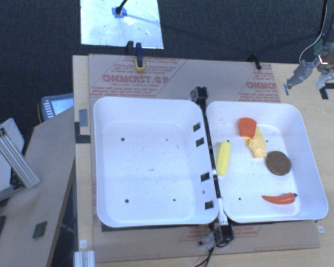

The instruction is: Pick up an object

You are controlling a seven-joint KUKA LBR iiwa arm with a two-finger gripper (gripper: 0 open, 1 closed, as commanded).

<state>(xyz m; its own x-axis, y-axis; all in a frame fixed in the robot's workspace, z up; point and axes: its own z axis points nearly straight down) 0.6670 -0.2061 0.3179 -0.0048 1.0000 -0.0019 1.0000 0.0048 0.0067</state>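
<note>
The right bin (315, 166) holds several items: a yellow corn cob (224, 157) by its left wall, an orange-red block (246, 127), a pale yellow piece (258, 146) touching that block, a brown round disc (278, 163), and a red chili pepper (279, 198) near the front. My gripper (310, 83) hangs above the bench beyond the bin's far right corner, well away from all of them. Its fingers are spread open with nothing between them.
The left bin (100, 166) stands beside the right one, joined by a black clipped divider (207, 149). Both rest on a cardboard sheet (172, 77). A yellow clamp (139, 60) and a shiny metal plate (121, 15) lie at the back. An aluminium rail (8, 149) slants at far left.
</note>
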